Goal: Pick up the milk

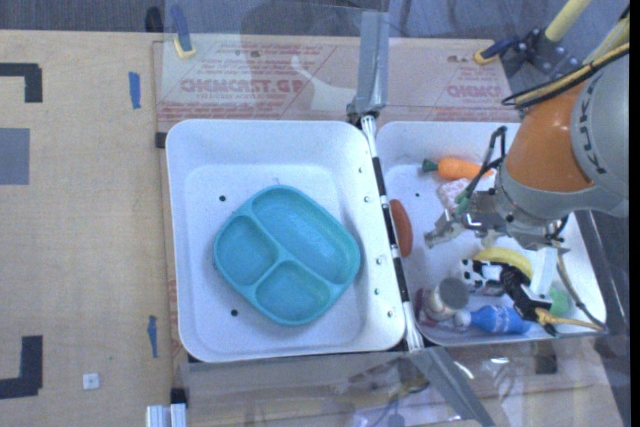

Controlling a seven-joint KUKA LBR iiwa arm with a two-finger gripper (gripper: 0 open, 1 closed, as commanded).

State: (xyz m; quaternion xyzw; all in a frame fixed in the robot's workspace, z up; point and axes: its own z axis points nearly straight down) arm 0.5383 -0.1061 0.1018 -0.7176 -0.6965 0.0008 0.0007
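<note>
The milk (474,274) is a small white carton with black cow patches, lying in the right bin (400,147) near its front, just under a yellow banana (505,258). My gripper (446,218) hangs over the middle of the right bin, up and to the left of the milk and apart from it. Its two grey fingers are spread open with nothing between them. The orange-banded wrist (540,160) covers the bin's right side.
An orange carrot (458,167) lies at the back of the right bin, with a brown sausage (401,227) along its left wall. A blue bottle (497,320) and a grey-capped item (451,294) crowd the front. The left bin (190,155) holds a teal divided plate (287,254).
</note>
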